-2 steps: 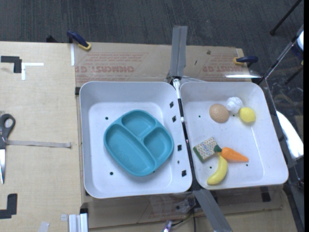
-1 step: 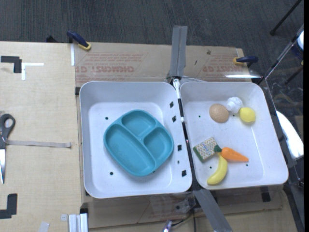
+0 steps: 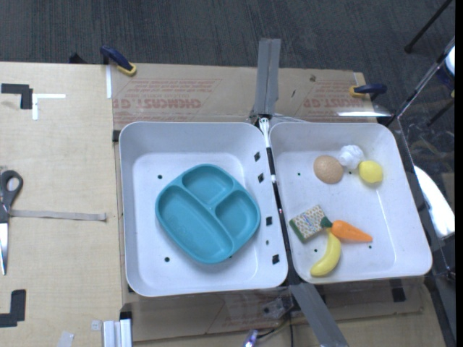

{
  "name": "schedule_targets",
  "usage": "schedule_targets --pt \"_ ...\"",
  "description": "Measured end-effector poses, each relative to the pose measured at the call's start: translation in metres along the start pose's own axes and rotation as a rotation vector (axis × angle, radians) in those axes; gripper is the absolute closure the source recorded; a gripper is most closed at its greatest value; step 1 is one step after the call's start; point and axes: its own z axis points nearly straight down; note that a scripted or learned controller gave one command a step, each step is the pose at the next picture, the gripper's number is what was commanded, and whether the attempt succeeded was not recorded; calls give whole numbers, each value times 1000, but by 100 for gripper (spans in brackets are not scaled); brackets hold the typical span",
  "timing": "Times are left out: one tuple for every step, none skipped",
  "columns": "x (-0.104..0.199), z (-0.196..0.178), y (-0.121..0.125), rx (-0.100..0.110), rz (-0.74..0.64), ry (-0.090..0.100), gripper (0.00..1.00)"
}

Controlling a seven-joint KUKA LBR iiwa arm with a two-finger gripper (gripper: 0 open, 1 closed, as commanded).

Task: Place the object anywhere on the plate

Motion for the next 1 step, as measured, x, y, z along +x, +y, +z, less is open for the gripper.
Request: schedule_targets --pt "2 -8 -1 12 3 9 100"
